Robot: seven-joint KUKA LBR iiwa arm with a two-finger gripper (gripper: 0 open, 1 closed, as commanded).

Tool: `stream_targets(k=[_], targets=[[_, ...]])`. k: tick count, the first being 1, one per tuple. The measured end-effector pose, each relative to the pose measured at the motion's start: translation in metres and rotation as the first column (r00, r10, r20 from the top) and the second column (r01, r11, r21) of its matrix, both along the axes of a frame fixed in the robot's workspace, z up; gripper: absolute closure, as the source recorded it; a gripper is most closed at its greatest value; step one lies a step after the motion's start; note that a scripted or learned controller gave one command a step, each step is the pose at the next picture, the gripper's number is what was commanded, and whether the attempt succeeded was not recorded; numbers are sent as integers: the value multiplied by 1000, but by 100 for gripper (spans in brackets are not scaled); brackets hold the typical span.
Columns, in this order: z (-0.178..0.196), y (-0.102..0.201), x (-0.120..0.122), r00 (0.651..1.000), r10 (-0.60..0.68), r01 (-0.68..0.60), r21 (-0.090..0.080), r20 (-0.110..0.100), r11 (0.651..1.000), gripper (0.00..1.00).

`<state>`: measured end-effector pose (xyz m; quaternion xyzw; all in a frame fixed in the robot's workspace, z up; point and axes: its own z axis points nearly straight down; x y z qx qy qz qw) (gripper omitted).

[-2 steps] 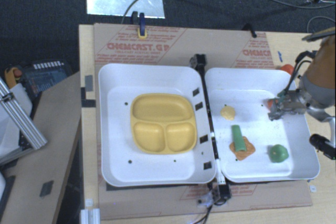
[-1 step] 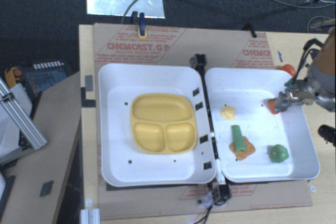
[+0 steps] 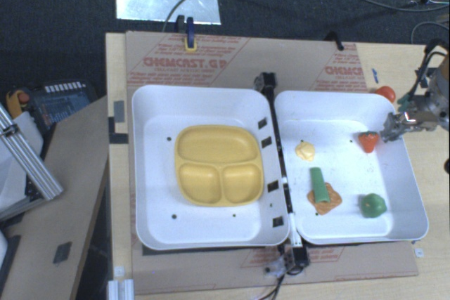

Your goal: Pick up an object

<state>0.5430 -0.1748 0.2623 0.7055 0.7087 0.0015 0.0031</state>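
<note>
The gripper (image 3: 391, 127) hung at the right bin's (image 3: 401, 221) far right rim, just beside a red toy (image 3: 369, 142) that lay inside that rim. Whether it was spread or pinching could not be told. Well nearer the bin's middle lay a yellow piece (image 3: 305, 150), a green stick (image 3: 318, 183) on an orange piece (image 3: 325, 200), and a green toy (image 3: 373, 204). The red toy looked the likeliest target; a clean grasp would call for centring over it, clear of the rim, before closing.
</note>
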Motion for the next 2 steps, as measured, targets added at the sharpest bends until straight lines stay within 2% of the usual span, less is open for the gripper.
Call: stream_targets(k=[1,2], targets=[[-12,50,1,1000,5,-5,3,-5,1000,100],[-19,97,-15,1000,4,-4,4,-6,1000,100]])
